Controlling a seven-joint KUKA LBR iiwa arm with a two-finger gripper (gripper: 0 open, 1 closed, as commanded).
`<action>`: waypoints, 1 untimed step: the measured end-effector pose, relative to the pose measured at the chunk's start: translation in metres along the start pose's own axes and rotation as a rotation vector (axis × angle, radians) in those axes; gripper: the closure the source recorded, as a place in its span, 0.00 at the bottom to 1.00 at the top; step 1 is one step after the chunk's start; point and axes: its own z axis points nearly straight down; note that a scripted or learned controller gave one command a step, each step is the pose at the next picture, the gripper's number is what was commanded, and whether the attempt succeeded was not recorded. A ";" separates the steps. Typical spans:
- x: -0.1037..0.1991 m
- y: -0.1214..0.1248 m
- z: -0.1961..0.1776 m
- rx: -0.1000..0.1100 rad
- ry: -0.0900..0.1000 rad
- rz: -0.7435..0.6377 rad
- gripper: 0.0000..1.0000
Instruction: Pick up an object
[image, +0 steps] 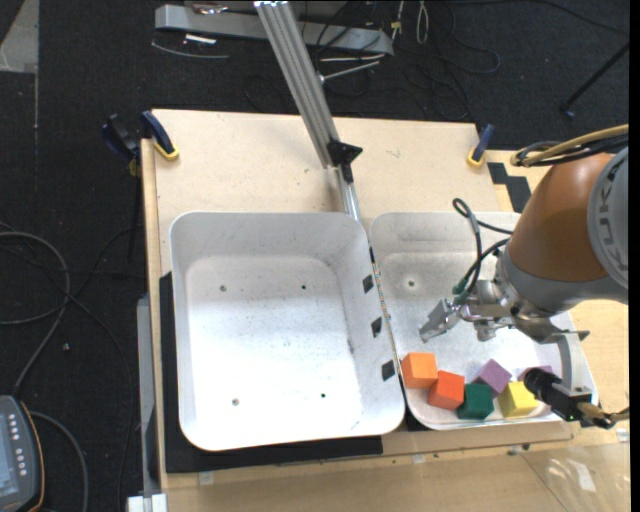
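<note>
Since nothing sits in the gripper (440, 322) yet, we judge the pick not begun. Nearest us, along the front wall of the right bin (400, 235), lie the candidates, close together: yellow block (516, 399), green block (478, 402), red-orange block (447, 389), purple block (493, 375), orange block (420, 368). Just behind them the gripper hangs over the bin's middle, apart from the blocks. Whether its fingers are spread or pressed together we can't tell, too small & blurred. Left to do, approx everything: line up over a block, descend, close, lift. Farther left, the left bin (185, 240).
</note>
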 end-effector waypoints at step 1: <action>-0.040 0.044 -0.080 -0.012 -0.009 0.008 0.00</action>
